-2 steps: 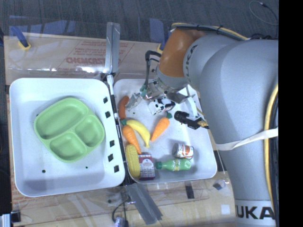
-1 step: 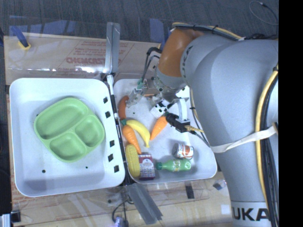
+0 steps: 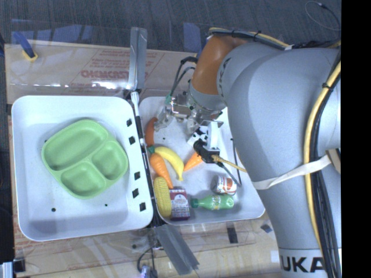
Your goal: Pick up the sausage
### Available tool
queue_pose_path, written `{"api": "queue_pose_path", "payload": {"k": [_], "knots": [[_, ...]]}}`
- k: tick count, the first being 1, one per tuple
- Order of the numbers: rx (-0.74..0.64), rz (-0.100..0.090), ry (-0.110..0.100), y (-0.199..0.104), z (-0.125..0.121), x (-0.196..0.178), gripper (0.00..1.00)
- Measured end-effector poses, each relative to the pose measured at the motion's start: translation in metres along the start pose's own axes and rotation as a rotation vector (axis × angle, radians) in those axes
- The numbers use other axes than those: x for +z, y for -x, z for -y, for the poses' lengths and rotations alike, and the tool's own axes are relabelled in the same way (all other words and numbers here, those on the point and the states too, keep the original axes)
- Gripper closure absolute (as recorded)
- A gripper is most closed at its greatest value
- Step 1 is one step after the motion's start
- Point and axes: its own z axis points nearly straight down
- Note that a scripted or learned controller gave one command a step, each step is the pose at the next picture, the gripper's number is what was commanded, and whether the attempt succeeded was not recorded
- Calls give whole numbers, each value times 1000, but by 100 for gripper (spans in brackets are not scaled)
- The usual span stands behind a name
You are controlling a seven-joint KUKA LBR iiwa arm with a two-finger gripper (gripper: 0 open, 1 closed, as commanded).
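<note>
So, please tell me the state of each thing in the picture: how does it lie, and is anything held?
gripper: low over the right bin, holding nothing visible
sausage: lying at the right bin's left wall, untouched
banana: lying loose
carrot: lying beside the banana
corn cob: lying flat
green bottle: on its side
can: on its side
green plate: flat in the left bin, right way up

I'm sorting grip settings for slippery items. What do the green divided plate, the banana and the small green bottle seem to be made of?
Green divided plate: looks like moulded plastic, matte, evenly pale green with soft rounded compartment edges.
Banana: probably a plastic toy; uniform yellow, smooth, slightly shiny.
Small green bottle: likely plastic, glossy with highlights; too small to tell more.
</note>
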Motion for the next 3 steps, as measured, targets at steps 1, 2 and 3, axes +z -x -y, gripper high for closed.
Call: {"api": "queue_pose_path", "payload": {"k": [1, 2, 3], "knots": [[255, 1, -7, -2, 2, 2, 0], [246, 1, -5, -4, 2, -5, 100], [245, 1, -6, -5, 2, -4, 0]]}}
